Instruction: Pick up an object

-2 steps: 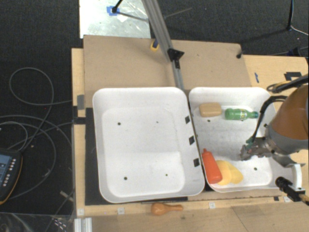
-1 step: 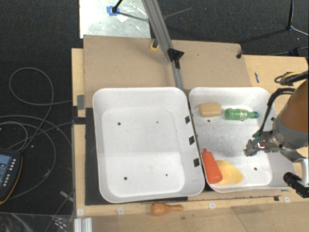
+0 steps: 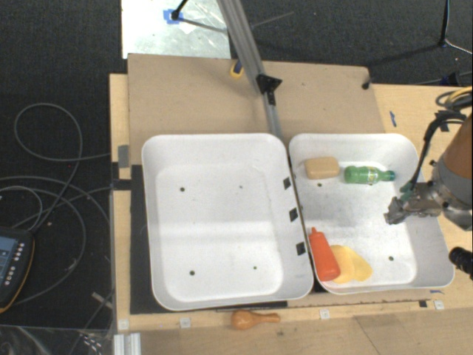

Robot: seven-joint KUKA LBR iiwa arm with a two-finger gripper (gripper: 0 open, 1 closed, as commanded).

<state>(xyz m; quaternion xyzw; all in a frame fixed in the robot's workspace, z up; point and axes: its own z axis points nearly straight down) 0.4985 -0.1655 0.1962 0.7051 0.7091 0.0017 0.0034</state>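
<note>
**End effector over the right bin, four objects below**

Camera view: Two white bins sit side by side on the table (image 3: 325,87), touching along their inner edges. The left bin (image 3: 159,154) holds nothing I can make out beyond its small dark holes. The right bin (image 3: 403,145) carries the objects. Near its back wall lies a tan block (image 3: 322,168), and just beside it, to the right, a green bottle (image 3: 367,174) on its side with its pale cap end pointing right. Near the front, hard against the bin's left wall, lies an orange bottle (image 3: 323,254), its narrow tip toward the back. A yellow piece (image 3: 352,264) touches it on the right and seems partly tucked under it.

The arm (image 3: 454,170) reaches in from the right. Its end effector (image 3: 395,211) hangs over the right part of the right bin, between the green bottle and the yellow piece and apart from both. Nothing shows between its fingers; whether they are spread or closed cannot be told from this angle.

In front of the bins, a tan pear-shaped object (image 3: 253,318) lies on the table's front strip. A grey pole (image 3: 244,39) slants across the table from the back. Cables (image 3: 44,161) loop on the dark floor at left.
</note>
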